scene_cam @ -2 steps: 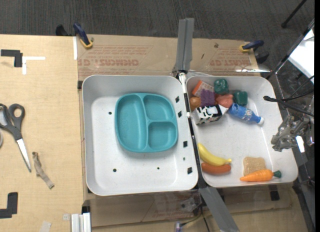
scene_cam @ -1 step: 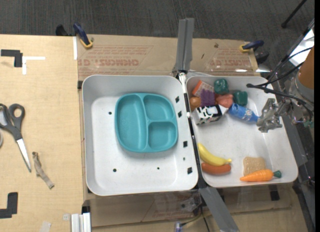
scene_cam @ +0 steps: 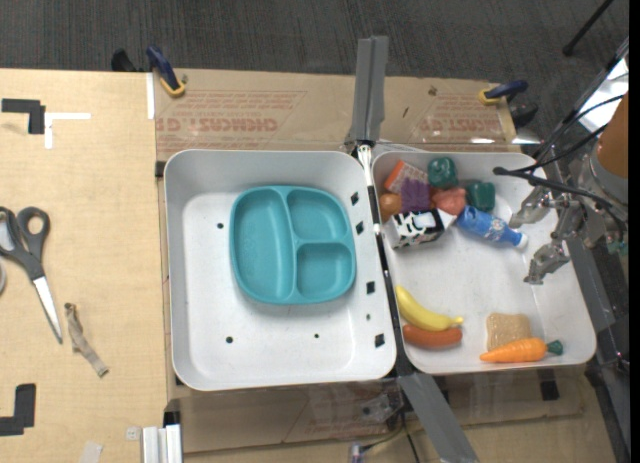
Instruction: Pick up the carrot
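Observation:
The carrot [scene_cam: 517,352], orange with a green stub at its right end, lies flat at the front right corner of the right bin [scene_cam: 470,286]. My gripper [scene_cam: 537,241] hangs over the right edge of that bin, above and behind the carrot and apart from it. Its two metal fingers [scene_cam: 545,263] stand spread, with nothing between them.
A slice of bread [scene_cam: 508,329] touches the carrot's back side. A banana [scene_cam: 425,313] and a red sausage [scene_cam: 432,336] lie to its left. A blue bottle [scene_cam: 490,227] and several toys crowd the bin's back. The left bin [scene_cam: 200,281] holds a teal divided plate [scene_cam: 294,245].

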### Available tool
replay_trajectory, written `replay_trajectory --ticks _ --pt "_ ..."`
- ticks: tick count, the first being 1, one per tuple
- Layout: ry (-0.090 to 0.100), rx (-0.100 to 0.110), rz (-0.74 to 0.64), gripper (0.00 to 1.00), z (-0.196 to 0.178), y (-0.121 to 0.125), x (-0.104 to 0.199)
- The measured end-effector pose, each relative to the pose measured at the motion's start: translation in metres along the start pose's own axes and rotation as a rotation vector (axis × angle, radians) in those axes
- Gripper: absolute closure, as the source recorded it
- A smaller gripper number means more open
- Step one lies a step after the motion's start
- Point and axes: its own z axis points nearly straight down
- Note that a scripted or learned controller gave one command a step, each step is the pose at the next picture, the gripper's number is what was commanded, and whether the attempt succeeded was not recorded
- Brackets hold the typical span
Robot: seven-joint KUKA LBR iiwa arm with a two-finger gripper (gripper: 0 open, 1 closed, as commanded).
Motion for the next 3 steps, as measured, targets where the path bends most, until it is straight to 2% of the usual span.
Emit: replay_trajectory --ticks 1,2,3 --pt "0.001 0.0 -0.052 0.0 0.063 0.028 0.061" --pt "-0.017 0.005 -0.123 0.0 0.065 0.05 0.076" --pt "-0.006 0.002 0.182 0.0 0.068 0.02 0.076"
